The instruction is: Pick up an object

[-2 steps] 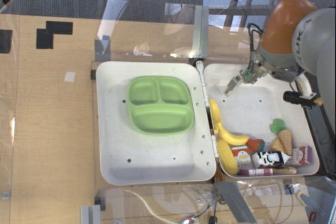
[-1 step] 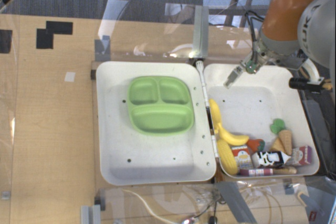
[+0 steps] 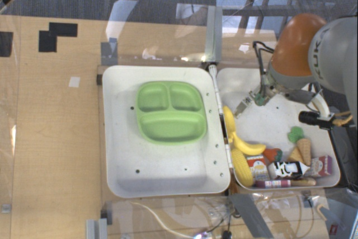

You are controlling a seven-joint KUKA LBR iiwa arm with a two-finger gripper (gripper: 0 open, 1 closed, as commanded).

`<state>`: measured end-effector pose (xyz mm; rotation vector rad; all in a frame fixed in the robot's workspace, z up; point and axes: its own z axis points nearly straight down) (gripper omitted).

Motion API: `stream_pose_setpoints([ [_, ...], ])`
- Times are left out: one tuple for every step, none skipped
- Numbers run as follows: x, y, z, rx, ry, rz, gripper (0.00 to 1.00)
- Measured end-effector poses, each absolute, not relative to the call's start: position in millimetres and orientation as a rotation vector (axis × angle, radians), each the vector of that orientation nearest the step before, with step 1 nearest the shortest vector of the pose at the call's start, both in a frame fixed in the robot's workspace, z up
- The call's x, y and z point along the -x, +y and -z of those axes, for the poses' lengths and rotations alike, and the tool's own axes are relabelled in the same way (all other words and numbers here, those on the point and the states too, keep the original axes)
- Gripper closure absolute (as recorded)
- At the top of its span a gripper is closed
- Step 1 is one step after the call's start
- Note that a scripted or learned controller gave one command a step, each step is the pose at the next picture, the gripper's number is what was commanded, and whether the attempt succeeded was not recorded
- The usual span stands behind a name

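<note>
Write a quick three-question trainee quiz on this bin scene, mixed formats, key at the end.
1. True or false: the green plate lies in the left bin.
2. Multiple choice: where does the banana lie? A) on the green plate B) by the left wall of the right bin C) on the bench outside both bins.
3. Fill in: the gripper hangs over the ____ bin.

Key: 1 true; 2 B; 3 right. The toys, among them a carrot and an ice cream cone, crowd the near end of the right bin, and the gripper hangs over bare floor farther back.
</note>
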<state>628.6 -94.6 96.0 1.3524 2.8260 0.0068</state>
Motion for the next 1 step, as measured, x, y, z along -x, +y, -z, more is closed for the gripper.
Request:
stream_pose_setpoints([
  [-648.8, -96.3, -90.2, -1.435, 2.782, -0.01, 0.0],
])
